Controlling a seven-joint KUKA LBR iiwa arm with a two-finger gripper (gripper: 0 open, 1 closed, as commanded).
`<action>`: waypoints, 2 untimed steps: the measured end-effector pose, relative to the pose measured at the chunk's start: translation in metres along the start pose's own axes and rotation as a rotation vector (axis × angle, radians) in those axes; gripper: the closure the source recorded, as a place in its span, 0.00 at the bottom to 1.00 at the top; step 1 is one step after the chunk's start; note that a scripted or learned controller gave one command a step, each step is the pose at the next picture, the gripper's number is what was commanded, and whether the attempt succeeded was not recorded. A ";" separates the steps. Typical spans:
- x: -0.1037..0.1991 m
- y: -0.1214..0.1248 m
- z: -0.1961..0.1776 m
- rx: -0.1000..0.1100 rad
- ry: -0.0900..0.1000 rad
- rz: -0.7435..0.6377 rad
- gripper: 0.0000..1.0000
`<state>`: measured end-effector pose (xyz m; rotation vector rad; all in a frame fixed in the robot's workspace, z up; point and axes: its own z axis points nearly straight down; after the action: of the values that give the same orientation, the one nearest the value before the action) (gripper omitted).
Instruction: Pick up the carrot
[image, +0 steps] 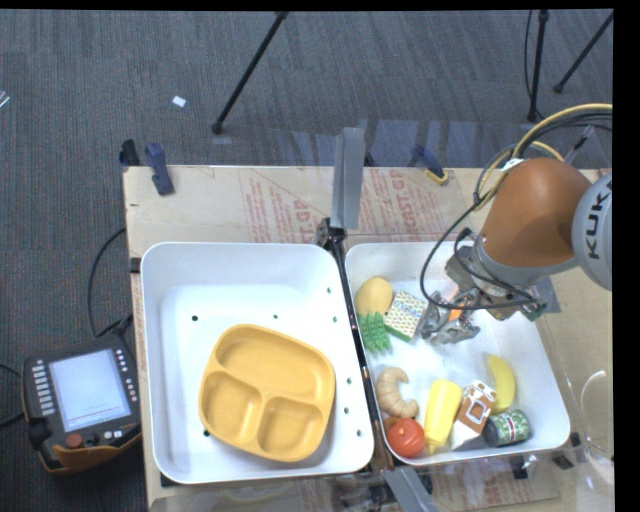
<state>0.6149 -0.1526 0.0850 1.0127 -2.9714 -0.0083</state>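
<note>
Carrot (460, 316) sat as a small orange patch right at my pincer (447, 325), in the right bin (548, 352) a little beyond its middle. My pincer was low over that spot and the orange showed among its metal parts, but I could not tell whether it was clenched, released, or grasping anything; too much of it was hidden under my wrist. My arm (535, 212) came in from the right, its orange band above the bin's far right corner.

Left of the pincer lay a patterned box (404, 314), tilted, close beside it. Farther left were a yellow lemon (374, 295) and, just nearer, a green spiky piece (375, 332), both by the bin's left wall. Toward the near side lay a tan croissant (398, 392), a red tomato (405, 437) in the near left corner, and a yellow block (442, 411) touching the tomato's right. A little toy house (477, 404) stood just right of that block, a green can (507, 427) lay beside it, and a banana (502, 381) lay just beyond the can.

The left bin (170, 300) held a yellow divided tray (267, 392). Both bins rested on the tabletop (250, 205).
</note>
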 end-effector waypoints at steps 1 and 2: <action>0.067 0.017 -0.002 0.005 -0.002 -0.244 1.00; 0.067 0.017 -0.003 0.005 -0.004 -0.243 0.00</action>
<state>0.5518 -0.1799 0.0878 1.3675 -2.8321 -0.0033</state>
